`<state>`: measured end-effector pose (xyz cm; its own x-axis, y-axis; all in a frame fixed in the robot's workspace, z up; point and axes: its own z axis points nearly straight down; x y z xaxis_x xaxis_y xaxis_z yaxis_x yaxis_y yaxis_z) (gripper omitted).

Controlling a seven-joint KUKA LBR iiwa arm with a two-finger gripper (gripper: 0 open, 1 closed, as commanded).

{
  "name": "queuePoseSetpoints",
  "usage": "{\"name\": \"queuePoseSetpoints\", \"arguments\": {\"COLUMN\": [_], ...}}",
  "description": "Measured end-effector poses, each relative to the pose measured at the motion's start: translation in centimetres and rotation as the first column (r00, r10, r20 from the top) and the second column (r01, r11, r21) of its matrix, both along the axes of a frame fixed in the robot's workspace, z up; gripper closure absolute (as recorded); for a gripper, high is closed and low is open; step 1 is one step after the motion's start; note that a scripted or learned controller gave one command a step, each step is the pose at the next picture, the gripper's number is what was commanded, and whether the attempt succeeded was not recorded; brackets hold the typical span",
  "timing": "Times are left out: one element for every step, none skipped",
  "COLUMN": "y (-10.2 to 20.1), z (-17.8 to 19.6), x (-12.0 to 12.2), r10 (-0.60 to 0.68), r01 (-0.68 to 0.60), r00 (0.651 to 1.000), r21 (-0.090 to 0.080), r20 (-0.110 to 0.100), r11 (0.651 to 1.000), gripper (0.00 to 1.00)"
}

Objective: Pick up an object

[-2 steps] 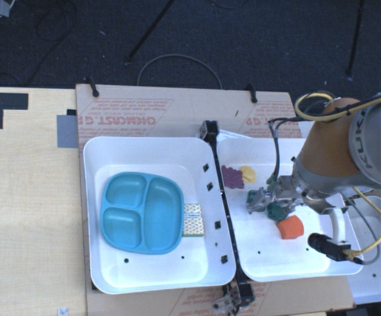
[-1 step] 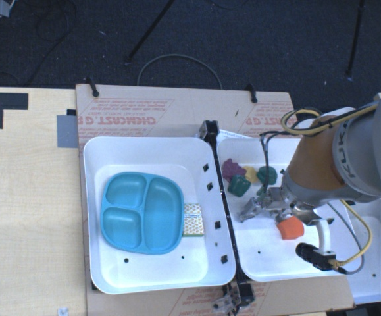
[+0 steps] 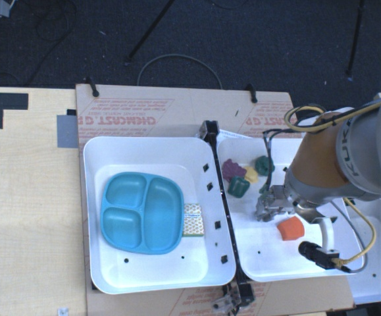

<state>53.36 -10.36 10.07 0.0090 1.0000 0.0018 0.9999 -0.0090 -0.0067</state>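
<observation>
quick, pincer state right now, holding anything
Pincer: cannot be told; it sits low in the right bin, left of the orange block.

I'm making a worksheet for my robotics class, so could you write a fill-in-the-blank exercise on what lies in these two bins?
1. The blue plastic divided plate lies in the ____ white bin.
2. The plate has ____ compartments.
3. The orange block lies in the ____ white bin, next to the gripper.
4. The small patterned green-and-white sponge touches the plate's ____ edge.

Missing words: left; three; right; right
</observation>
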Motion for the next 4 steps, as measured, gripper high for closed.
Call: {"name": "queuePoseSetpoints", "arguments": {"y": [-0.2,-0.7,-0.5,4.2], "z": [4.3,9.5,15.8,16.1], "x": [0.6,1.6,1.9,3.5], "r10": [0.008,0.009,0.01,0.013], "r01": [-0.008,-0.009,-0.01,-0.013], "r00": [1.0,1.0,1.0,1.0], "r21": [-0.002,-0.002,-0.002,0.0], "r20": [0.008,0.008,0.01,0.006], "r11": [1.0,1.0,1.0,1.0], "gripper": [1.0,1.0,1.0,1.0]}}
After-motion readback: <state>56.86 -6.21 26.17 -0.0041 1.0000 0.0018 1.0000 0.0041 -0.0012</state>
